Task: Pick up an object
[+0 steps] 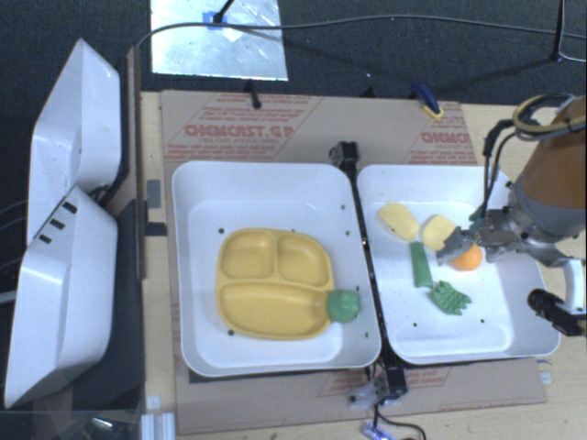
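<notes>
1. Orange ball point(469, 259): lay in the right bin point(495, 337), directly beneath the gripper point(459, 244) and partly covered by it; whether the two touched could not be told.
2. Gripper: hung low over the right bin at the end of the grey arm point(550, 177), which entered from the right. Its finger spread could not be made out, and nothing was clearly seen clamped in it.
3. Yellow block point(437, 231): lay just to the left of the gripper, close against it.
4. Pale yellow piece point(398, 220): lay further left of the gripper, beside the yellow block.
5. Green fork-shaped toy point(435, 282): lay below and left of the gripper, handle up, tines toward the bin's near edge.
6. Yellow divided tray point(271, 282): lay in the left bin point(266, 186), well apart from the gripper.
7. Green round object point(344, 305): rested at the tray's lower right corner, touching it.
</notes>
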You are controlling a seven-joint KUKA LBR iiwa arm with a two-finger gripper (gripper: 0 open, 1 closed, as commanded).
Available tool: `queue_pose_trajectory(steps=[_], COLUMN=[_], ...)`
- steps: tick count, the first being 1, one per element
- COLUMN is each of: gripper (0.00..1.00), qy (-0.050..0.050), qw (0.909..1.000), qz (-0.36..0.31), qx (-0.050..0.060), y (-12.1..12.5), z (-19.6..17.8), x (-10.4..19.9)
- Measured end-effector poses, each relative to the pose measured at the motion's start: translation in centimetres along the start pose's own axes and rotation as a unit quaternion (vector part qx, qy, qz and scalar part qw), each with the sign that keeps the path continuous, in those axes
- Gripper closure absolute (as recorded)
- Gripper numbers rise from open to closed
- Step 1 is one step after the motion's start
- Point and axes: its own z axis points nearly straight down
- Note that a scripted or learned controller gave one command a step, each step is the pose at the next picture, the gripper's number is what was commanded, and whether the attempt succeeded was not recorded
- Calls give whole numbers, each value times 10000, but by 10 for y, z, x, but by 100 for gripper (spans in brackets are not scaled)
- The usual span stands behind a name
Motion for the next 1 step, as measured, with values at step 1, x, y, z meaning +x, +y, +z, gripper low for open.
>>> queue_pose_trajectory(steps=[1], gripper=[0], qy=[3], qw=[10000], qz=[5], qx=[24], y=[30], z=[118], x=[-15])
